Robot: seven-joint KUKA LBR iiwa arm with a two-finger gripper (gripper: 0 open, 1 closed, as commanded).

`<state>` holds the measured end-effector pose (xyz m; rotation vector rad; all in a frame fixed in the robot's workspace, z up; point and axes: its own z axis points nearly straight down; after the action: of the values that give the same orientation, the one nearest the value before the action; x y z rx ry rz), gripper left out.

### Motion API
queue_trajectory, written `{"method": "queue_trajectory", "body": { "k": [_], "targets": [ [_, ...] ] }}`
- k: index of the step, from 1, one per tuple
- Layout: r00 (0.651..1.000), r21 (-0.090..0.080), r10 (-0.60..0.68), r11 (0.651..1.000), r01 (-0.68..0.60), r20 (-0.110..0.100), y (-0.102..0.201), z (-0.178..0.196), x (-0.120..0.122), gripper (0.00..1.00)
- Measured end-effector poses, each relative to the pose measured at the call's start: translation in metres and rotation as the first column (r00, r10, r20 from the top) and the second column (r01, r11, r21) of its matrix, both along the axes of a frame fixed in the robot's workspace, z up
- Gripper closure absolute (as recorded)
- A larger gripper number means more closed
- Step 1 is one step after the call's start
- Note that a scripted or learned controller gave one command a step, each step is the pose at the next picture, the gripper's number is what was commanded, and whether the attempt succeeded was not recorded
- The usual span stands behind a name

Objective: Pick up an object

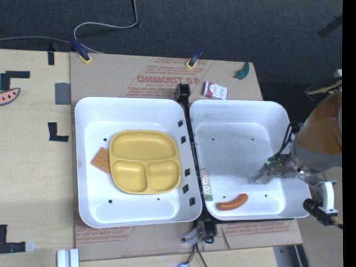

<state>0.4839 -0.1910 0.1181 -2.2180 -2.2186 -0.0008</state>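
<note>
Down over the right bin we go, and the arm leans in from three o'clock, grey with its orange band showing at the right side of the frame. The end effector sits low inside that bin, toward its four o'clock side, just above the white floor. How wide it stands, I cannot tell from up here; it is a small dark tangle against the bin, with nothing visibly caught in it.

The nearest candidate is the sausage, orange-brown and curved, lying flat near the bin's six o'clock wall. It lies at about seven o'clock from the end effector, near but apart.

Over in the left bin rests a yellow divided plate, flat and right way up, filling the middle. A tan cracker-like piece pokes out from under its nine o'clock edge.

On the cardboard-covered table, a small red-and-white packet lies at twelve o'clock of the right bin.
</note>
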Motion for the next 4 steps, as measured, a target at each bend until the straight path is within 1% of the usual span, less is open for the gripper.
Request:
{"method": "queue_trajectory", "body": {
  "k": [1,2,3,4],
  "targets": [
    [1.000,-0.003,0.002,1.000,-0.002,0.007,0.0485,-0.0310,0.0700,1.00],
    [1.000,-0.002,0.003,1.000,-0.003,0.008,0.0488,-0.0314,0.0700,0.00],
    [1.000,-0.007,0.001,1.000,-0.001,0.009,0.0470,-0.0218,0.0697,1.00],
    [1.000,-0.007,0.001,1.000,-0.001,0.009,0.0470,-0.0219,0.0698,0.00]
  ]
}}
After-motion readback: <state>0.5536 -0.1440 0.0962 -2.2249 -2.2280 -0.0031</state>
